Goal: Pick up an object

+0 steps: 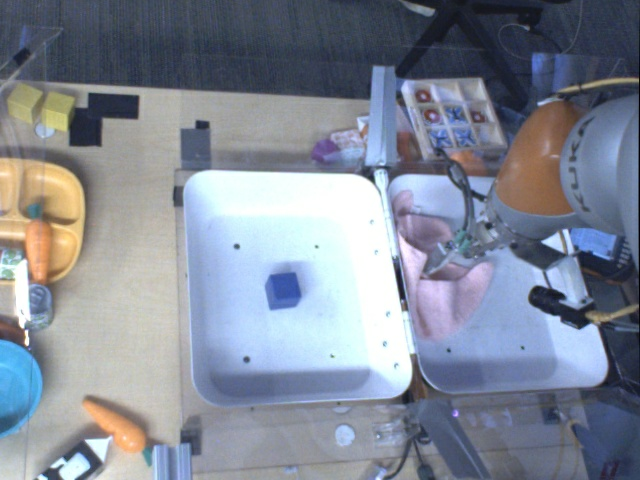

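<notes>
A small blue cube (284,289) lies alone near the middle of the left bin (215,368). A crumpled pink cloth (445,298) fills the left part of the right bin (530,353). My gripper (453,255) is low over the upper middle of the cloth, at or very close to its surface. The grey arm with its orange band (535,168) comes in from the right above this bin. The cloth under the gripper's tip is hidden.
A metal divider (380,128) runs between the bins at the back. Behind the right bin stand a patterned box (450,113) and small clutter. Left of the bins are a yellow tray (40,218), a blue bowl (15,388) and a toy carrot (118,423).
</notes>
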Tool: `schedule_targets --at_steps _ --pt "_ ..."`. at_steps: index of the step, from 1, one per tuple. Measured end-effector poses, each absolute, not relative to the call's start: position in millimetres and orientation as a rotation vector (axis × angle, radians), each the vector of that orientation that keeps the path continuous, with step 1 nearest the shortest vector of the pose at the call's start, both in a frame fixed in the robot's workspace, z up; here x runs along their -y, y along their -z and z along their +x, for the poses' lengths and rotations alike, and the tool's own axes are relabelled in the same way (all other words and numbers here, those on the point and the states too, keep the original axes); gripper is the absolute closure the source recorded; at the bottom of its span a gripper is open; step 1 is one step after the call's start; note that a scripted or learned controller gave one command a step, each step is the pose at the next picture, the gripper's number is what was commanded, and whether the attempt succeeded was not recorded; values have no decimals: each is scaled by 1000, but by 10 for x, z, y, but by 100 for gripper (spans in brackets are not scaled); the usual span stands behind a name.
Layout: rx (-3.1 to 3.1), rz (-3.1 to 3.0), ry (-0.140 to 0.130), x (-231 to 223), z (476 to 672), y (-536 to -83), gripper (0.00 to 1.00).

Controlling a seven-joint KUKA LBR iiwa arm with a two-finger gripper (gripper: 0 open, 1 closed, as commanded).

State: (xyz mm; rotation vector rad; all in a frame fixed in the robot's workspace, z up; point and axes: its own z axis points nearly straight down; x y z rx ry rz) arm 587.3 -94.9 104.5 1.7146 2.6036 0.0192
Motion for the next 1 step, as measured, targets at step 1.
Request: schedule_targets --at_steps 1 --pt "-2609 1726 -10 903 6280 -909 0"
